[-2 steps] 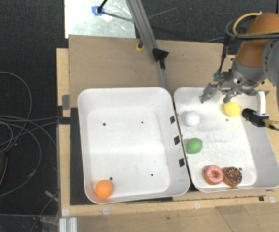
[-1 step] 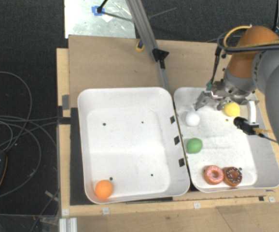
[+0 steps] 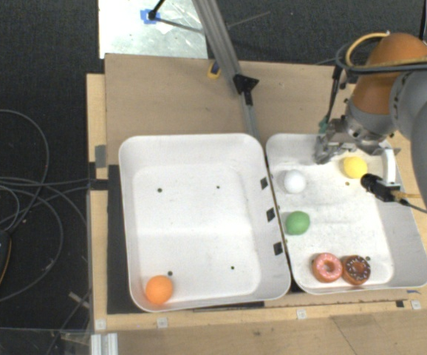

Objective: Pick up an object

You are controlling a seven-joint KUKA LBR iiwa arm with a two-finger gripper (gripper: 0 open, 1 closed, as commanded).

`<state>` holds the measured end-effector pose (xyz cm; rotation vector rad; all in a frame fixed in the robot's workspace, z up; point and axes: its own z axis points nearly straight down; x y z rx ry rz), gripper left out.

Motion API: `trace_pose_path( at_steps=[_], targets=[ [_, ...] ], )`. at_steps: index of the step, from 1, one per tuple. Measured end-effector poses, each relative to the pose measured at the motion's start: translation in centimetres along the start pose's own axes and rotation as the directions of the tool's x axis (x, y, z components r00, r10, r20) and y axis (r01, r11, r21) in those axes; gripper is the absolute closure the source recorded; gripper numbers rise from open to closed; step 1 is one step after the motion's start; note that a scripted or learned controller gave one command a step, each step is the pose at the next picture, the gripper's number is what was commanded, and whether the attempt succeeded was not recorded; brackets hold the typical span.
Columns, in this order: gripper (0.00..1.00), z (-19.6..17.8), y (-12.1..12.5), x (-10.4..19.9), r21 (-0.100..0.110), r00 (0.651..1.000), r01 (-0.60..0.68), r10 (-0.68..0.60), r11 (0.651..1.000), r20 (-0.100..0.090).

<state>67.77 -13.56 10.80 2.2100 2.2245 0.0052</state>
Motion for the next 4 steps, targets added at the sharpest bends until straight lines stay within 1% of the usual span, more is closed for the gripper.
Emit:
trace_pose_path(
  at_steps=[1,3,4],
  targets=[
    [1.0,-5.4,0.8,0.9,-0.001,1.0,0.0,0.0,1.0,-0.001],
    [1.0,-14.8,1.1,2.0,-0.002,1.0,0.0,0.0,1.0,-0.001],
    [1.0,-16.3,1.2,2.0,0.002,1.0,0.0,0.0,1.0,-0.001]
  ],
)
